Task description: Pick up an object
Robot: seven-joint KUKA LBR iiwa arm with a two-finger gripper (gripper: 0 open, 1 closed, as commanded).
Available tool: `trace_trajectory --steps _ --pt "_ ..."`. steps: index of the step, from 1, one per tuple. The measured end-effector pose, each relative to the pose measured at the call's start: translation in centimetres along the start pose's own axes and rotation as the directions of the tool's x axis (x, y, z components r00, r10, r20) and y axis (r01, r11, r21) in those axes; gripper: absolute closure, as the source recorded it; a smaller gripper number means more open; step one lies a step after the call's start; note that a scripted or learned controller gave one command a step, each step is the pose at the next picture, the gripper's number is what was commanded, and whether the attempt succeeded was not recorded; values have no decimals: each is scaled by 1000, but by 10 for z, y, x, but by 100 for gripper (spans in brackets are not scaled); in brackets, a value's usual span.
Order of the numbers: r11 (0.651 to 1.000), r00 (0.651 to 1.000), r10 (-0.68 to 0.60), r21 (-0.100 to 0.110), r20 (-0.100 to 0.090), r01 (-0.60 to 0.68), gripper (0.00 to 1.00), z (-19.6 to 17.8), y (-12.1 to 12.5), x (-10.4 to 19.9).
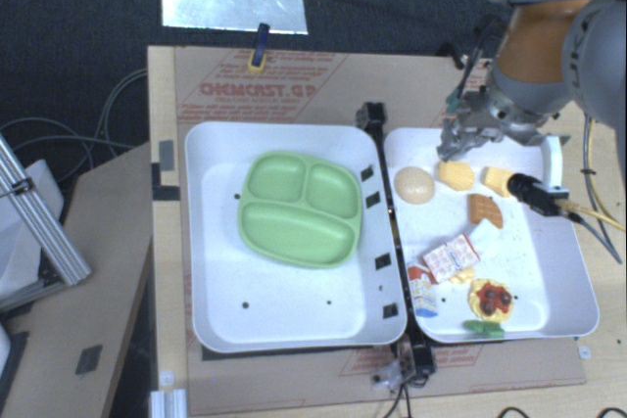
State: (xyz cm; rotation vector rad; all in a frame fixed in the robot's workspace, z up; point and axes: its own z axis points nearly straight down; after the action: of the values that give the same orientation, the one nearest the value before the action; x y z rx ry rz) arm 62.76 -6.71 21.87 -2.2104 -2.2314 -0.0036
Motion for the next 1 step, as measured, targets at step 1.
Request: trace_trajectory --steps 1 --pt "1000 1000 2 1 1 -2 100 3 -7 40"
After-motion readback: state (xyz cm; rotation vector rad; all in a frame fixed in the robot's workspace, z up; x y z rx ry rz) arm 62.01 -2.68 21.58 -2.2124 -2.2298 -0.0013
